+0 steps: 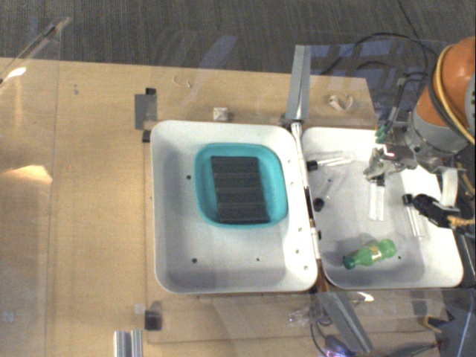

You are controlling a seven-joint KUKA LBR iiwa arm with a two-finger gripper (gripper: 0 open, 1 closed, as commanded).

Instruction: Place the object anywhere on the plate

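A small green bottle (370, 254) is seen lying on its side in the right bin (439, 274), well apart from the teal plate (279, 192). It is judged light, stiff and slippery; mid-body is favoured. The hand (379, 166) hovers; its state cannot be told.

My target, a small green bottle (370, 254) with what looks like a pale cap, lying on its side near the front of the right bin, my teal plate (241, 184) with dark ridged centre, flat in the left bin, well apart
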